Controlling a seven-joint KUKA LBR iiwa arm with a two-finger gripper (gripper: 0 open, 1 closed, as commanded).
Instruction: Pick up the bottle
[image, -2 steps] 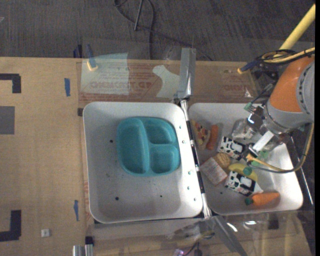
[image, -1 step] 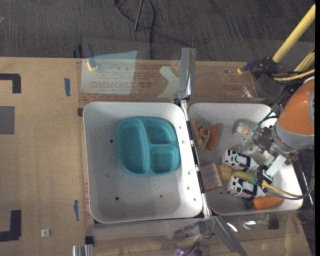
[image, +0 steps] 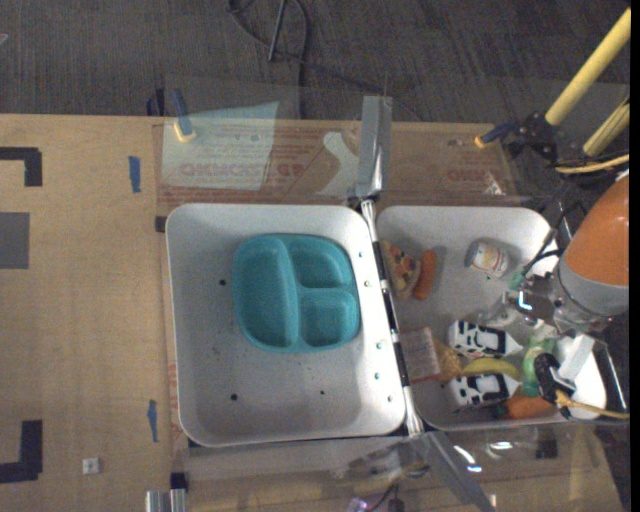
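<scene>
A: Bottle position?
B: Bottle (image: 489, 257) lies in the right bin (image: 450, 222), toward its far wall, apart from the banana (image: 490, 367).
A: Claw?
B: Gripper (image: 545, 350) hangs beside the banana, near side of the bottle. Spread or pressed together, can't tell.

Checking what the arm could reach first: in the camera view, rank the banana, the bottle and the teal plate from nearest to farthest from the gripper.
Gripper is low in the right bin.
1. Banana: just left of it, same bin.
2. Bottle: upper part of that bin.
3. Teal plate: in the left bin, well beyond the divider.
</scene>
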